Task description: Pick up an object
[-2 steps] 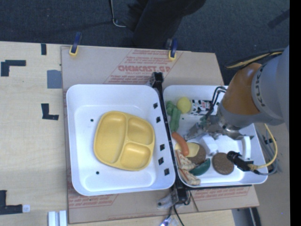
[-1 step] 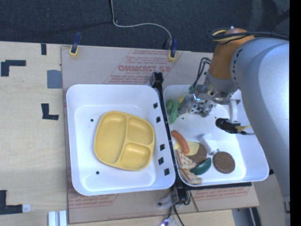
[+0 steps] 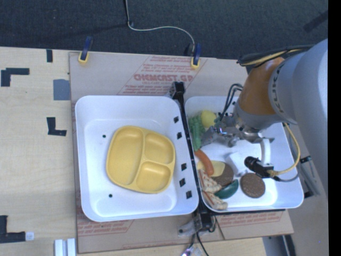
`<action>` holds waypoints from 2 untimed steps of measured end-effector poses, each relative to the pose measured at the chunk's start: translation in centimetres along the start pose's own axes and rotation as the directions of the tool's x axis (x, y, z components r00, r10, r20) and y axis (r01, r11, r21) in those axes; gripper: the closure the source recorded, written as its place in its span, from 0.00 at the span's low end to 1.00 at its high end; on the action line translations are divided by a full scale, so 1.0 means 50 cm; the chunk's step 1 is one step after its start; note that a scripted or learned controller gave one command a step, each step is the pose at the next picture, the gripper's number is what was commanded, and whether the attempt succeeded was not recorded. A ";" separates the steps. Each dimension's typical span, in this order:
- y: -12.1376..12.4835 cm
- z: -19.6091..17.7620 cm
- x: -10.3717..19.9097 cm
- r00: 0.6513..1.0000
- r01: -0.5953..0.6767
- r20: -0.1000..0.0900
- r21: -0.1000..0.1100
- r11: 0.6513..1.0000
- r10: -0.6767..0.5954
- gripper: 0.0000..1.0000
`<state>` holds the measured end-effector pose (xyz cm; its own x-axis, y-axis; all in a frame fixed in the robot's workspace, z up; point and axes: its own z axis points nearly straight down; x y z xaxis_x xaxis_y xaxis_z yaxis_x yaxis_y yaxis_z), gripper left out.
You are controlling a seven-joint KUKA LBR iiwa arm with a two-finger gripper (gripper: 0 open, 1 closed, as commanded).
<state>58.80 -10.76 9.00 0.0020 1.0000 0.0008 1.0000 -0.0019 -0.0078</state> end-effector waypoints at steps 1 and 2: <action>-0.216 0.010 -0.065 1.000 -0.004 0.000 -0.005 1.000 0.004 0.00; -0.203 -0.016 -0.064 1.000 0.000 0.004 -0.017 1.000 0.000 1.00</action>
<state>48.66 -13.92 9.86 0.0020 1.0000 -0.0028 1.0000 -0.0019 0.0089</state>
